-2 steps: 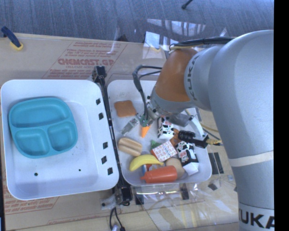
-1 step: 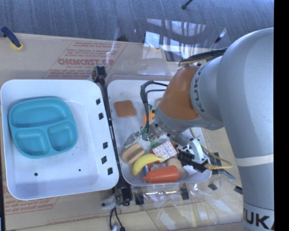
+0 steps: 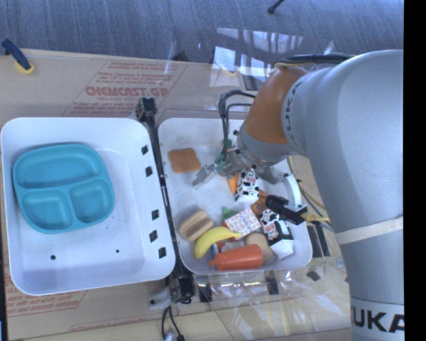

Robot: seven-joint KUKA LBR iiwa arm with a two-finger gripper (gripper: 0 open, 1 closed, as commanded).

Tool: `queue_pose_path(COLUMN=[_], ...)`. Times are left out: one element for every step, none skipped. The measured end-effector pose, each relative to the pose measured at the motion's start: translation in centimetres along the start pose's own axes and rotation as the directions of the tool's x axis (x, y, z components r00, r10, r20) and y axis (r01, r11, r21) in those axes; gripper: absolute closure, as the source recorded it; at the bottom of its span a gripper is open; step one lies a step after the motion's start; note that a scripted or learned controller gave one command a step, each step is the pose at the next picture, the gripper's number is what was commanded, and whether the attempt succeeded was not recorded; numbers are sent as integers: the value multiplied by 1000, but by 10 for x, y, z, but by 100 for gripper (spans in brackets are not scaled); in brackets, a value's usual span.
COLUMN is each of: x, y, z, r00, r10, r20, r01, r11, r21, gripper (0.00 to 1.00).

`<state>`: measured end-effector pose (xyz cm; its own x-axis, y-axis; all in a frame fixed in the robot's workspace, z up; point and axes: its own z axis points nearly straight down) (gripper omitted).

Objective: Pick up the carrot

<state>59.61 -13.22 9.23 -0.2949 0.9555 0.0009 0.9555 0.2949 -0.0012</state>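
Note:
The carrot (image 3: pixel 232 184) is a small orange piece in the right bin (image 3: pixel 172 197), mostly hidden behind a cow-patterned carton (image 3: pixel 248 185). My gripper (image 3: pixel 211 171) hangs over the middle of that bin, just left of the carrot and right of a brown toast slice (image 3: pixel 184 160). Its grey fingertip (image 3: pixel 200 179) points down and left towards the bin floor. Nothing shows between the fingers. The orange-banded wrist (image 3: pixel 270 119) hides the far right of the bin.
Below the gripper lie a bun (image 3: pixel 196 224), a banana (image 3: pixel 213 239), a red sausage-like piece (image 3: pixel 236 258), a strawberry-print packet (image 3: pixel 241 221) and a second cow-patterned carton (image 3: pixel 273 227). The left bin (image 3: pixel 128 254) holds a blue divided plate (image 3: pixel 62 185).

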Motion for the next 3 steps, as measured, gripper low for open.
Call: queue_pose_path(x=[1, 51, 146], y=[1, 75, 108], z=[-10, -104, -124], r00=[1000, 986, 941], r10=[-8, 164, 338], r20=[0, 1, -1], r01=[8, -164, -338], r11=[1000, 986, 941], r21=[1, -8, -1], gripper=[100, 100, 100])
